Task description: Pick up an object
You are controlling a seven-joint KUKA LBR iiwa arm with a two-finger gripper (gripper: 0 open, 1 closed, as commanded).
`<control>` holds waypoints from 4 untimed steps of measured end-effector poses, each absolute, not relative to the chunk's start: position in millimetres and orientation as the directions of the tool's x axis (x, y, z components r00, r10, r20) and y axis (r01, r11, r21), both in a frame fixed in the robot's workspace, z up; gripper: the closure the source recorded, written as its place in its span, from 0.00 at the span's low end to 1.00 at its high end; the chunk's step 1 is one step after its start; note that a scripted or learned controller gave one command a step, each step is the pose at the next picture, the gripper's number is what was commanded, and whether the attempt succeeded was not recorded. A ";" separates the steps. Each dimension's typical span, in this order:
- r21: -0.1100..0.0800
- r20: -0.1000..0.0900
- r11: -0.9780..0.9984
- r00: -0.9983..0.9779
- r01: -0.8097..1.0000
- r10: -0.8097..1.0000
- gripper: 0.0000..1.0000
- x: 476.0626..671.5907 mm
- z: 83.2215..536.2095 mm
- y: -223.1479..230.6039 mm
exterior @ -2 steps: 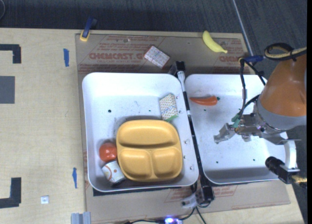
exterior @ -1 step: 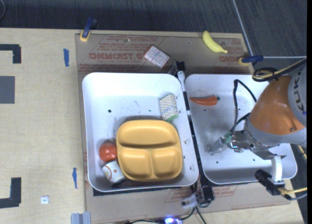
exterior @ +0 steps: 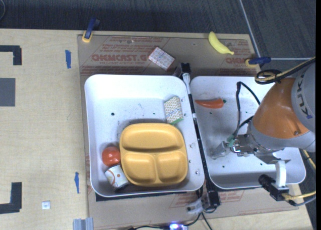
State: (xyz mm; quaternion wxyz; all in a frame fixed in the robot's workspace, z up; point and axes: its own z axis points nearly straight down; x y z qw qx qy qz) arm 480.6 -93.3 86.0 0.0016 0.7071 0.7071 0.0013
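We see the arm bent low over the right bin (exterior: 296, 174), its gripper (exterior: 220, 150) near the bin floor; finger state we cannot tell. An orange carrot (exterior: 209, 103) lies near the bin's far edge, well apart from the gripper. The cardboard (exterior: 115, 53) behind the bins reads "CHEMCAST".

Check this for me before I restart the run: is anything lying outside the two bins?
Yes. A banana and a small patterned box lie on the cardboard behind the bins, out of either one.
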 end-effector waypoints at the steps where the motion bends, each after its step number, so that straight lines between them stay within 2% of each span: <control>1: 0.005 -0.001 0.000 0.000 1.000 1.000 0.00 480.7 86.1 -102.8; 4: 0.005 -0.001 -0.001 0.001 1.000 1.000 0.00 480.6 85.9 -92.0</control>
